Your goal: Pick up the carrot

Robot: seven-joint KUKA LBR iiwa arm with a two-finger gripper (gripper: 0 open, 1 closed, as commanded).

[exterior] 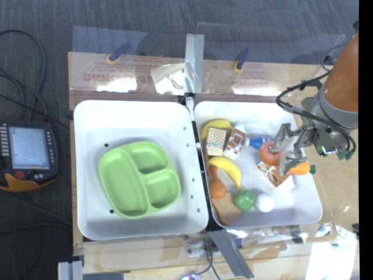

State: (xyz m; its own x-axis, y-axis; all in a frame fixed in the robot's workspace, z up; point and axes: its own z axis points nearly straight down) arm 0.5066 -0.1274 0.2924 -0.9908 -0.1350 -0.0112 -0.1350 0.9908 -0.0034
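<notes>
While grey carpet surrounds the desk [81, 69], two white bins sit side by side.
Arm [344, 80] reaches from the right; its fingers [289, 150] hang over the right bin [303, 212], grip state indeterminate. Carrot [299, 168] lies just beside them near the right wall. Left bin [87, 214] holds a green divided plate [139, 179].

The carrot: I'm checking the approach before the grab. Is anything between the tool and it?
Nothing visible stands between them. The tool hangs over the right bin, with the carrot right beside its tip. The closest neighbours are an orange-red round toy and a small carton.
</notes>
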